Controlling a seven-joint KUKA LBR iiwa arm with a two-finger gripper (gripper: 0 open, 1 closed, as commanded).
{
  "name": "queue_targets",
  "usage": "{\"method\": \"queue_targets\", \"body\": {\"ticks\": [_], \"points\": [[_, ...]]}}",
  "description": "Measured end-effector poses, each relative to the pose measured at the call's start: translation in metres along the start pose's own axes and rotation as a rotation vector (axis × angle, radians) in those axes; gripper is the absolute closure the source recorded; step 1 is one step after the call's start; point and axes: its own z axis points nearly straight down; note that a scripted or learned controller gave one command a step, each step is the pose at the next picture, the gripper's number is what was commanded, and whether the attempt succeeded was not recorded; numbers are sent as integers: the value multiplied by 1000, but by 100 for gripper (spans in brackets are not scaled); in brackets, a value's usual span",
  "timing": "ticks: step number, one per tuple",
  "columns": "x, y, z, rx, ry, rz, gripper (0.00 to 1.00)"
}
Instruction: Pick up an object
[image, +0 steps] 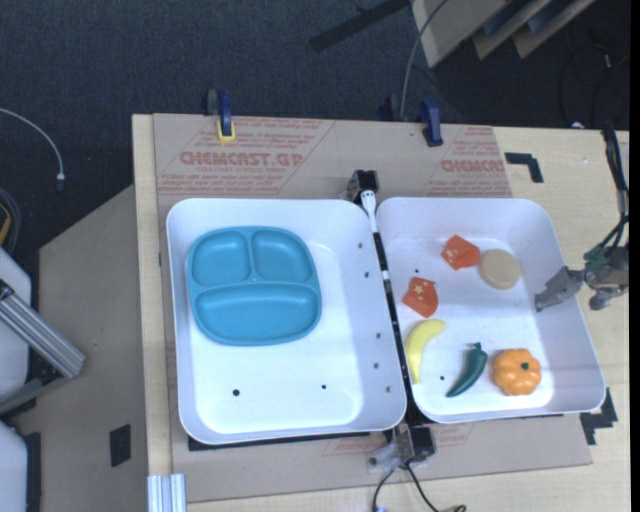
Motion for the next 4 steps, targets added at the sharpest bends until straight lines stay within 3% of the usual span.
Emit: {"method": "queue_targets", "body": {"ticks": [1, 3, 4], "points": [[1, 3, -7, -13, -4, -5, 0], [1, 3, 102, -8, -2, -4, 0], [5, 5, 131, -10, 5, -9, 0]]}}
